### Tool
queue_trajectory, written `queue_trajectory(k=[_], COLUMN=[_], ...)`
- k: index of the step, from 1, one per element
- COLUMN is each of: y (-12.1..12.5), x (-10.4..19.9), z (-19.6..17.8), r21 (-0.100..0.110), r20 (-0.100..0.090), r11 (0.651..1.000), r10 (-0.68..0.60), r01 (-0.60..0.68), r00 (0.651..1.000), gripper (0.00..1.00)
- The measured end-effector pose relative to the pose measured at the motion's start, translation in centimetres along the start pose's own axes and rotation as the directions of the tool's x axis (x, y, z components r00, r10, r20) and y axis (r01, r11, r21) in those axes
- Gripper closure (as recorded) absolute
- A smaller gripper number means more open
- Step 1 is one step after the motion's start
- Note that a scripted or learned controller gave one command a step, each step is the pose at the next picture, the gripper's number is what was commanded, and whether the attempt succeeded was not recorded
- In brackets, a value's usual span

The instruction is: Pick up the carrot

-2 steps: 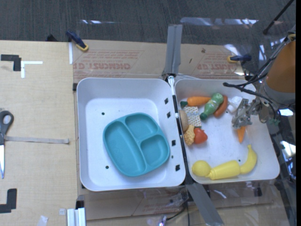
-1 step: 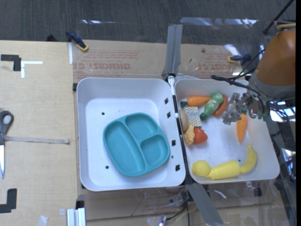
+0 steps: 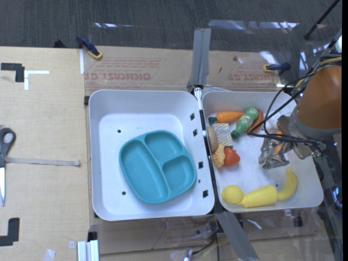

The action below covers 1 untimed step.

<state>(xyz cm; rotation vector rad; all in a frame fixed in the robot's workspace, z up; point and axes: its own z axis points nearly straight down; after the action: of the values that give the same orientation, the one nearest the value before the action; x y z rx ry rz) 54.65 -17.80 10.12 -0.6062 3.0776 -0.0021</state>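
1. Cardboard sheeting covers the counter (image 3: 43, 124) under two shallow white bins set side by side; dark carpet runs along the top of the frame.
2. Carrot (image 3: 228, 116): orange, lying roughly level near the upper left corner of the right bin (image 3: 310, 197), tip toward the bin divider. A green bottle (image 3: 245, 122) lies just beside it on the right, apparently touching.
3. Below the carrot: a small patterned block (image 3: 222, 132), a corn piece (image 3: 218, 156) and a red pepper-like item (image 3: 231, 156) clustered along the right bin's left wall. A yellow squash-like toy (image 3: 255, 195) and a banana (image 3: 289, 182) lie along the lower edge.
4. Left bin (image 3: 100, 145) holds a teal divided plate (image 3: 157, 166).
5. Hand (image 3: 272, 156) sits low at centre-right of the right bin, well apart from the carrot, pointing down from the orange-banded wrist (image 3: 322, 99). Some orange shows among its parts; cannot tell what that is, nor whether the grip is spread or pressed together.
6. Judged step: approach, carrot not yet grasped. Next move calls for travel toward the upper left, alignment across the carrot's short axis, and a descent clear of the bottle.
7. Risk: bottle crowding one side of the grasp.
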Motion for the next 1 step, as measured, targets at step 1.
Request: queue_trajectory(k=[1], y=[-0.09], x=[-0.25], z=[-1.07], r21=[0.003], r20=[0.006], r11=[1.0], r10=[0.002], r01=[-0.002], r00=[1.0], gripper=[1.0])
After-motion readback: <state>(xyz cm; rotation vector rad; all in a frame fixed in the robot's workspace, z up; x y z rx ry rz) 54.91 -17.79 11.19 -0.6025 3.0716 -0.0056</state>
